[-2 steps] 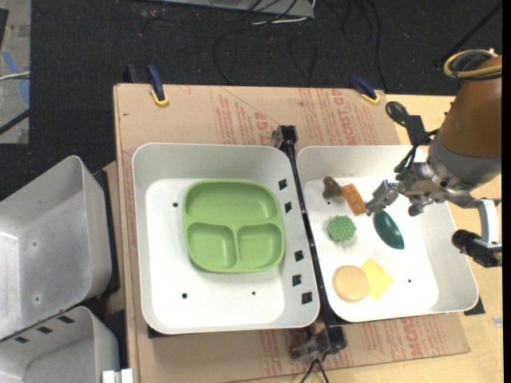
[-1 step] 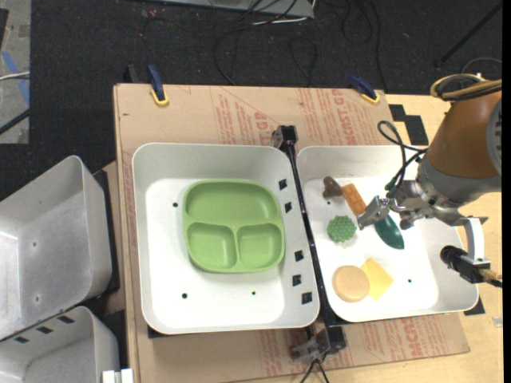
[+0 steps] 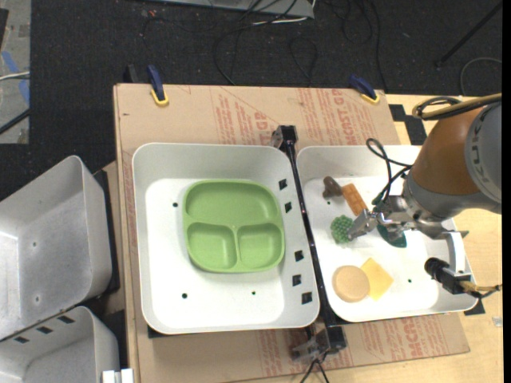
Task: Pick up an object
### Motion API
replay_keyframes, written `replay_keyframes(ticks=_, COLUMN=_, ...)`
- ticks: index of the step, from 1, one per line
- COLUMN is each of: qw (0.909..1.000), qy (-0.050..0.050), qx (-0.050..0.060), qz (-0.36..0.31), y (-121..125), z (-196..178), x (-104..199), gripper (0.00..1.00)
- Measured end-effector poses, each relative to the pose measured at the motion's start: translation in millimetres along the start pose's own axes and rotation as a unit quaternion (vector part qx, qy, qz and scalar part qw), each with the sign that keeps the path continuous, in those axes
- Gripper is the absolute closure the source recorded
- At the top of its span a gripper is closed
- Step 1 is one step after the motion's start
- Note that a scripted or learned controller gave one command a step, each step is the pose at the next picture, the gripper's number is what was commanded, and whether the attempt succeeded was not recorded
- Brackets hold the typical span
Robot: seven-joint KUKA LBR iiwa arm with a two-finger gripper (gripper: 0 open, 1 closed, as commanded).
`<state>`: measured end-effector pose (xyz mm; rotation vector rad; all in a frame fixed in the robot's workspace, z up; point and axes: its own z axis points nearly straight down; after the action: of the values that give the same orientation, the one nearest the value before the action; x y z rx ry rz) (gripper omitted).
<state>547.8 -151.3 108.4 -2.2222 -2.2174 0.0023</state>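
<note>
Grey tubs point(image 3: 48, 246) sat at the lower left, off the bench and closest to the lens. Beyond them the brown board point(image 3: 239, 110) carried both white bins: the left bin point(image 3: 156, 294) and the right bin point(image 3: 415, 306), touching along a black divider. The arm point(image 3: 459, 166), grey with its orange band, reached over the right bin from the right.

A green divided plate point(image 3: 233, 223) lay flat in the middle of the left bin, alone there. The smaller things were all in the right bin: a tan round disc point(image 3: 349, 284) near the front with a yellow wedge point(image 3: 380, 278) touching its right side, a brown-and-orange tool point(image 3: 345, 191) toward the back, a teal piece point(image 3: 394, 235) partly under the wrist, and a small green knobbly piece point(image 3: 342, 229) near the divider.

The gripper point(image 3: 361, 225) hung low just beside the green knobbly piece, on its right — whether it was spread or closed could not be made out, and nothing could be seen held in it. That green piece looked the likeliest target.

To do the pick well, the gripper should be centred over the piece rather than beside it, brought down until it straddles it, then closed before any lift. The piece was small and close to the bin's inner wall, so a sideways nudge could push it away — a straight, slow descent seemed safest.
</note>
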Motion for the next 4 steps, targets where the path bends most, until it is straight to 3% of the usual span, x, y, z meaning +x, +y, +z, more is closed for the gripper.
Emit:
replay_keyframes(ticks=1, qw=1.0000, qy=-0.001, qx=-0.002, qz=0.000, y=1, z=-12, x=0, gripper=1.00)
replay_keyframes(ticks=3, qw=1.0000, qy=-0.001, qx=-0.004, qz=-0.003, y=-3, z=-110, x=7, gripper=1.00)
replay_keyframes(ticks=4, qw=1.0000, qy=0.000, qx=-0.001, qz=-0.004, y=-10, z=-109, x=49, gripper=1.00)
